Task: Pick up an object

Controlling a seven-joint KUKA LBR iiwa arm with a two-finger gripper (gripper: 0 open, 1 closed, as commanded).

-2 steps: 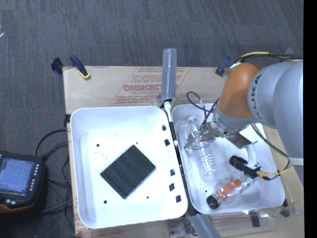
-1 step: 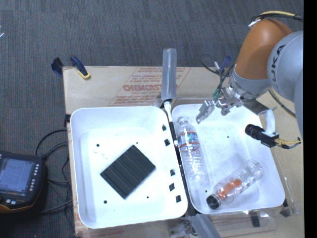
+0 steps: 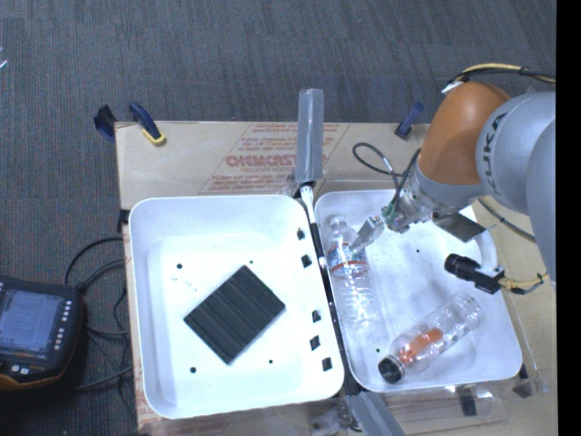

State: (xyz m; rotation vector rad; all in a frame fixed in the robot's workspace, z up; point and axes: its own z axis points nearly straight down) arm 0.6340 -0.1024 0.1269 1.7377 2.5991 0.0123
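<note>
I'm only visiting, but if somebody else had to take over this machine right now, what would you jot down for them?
Gripper: low in the right bin, at the upper end of the clear bottle by the divider. Whether it grips anything can't be seen.
Things: a second bottle, with a black cap, lies near that bin's front. A dark ribbed pad lies flat in the left bin.
Done: nothing visibly lifted.
Left: grasp one object and raise it.

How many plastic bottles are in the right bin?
2. One clear bottle lies along the bin's left wall, below the gripper; one bottle with orange inside lies near the front.
</note>
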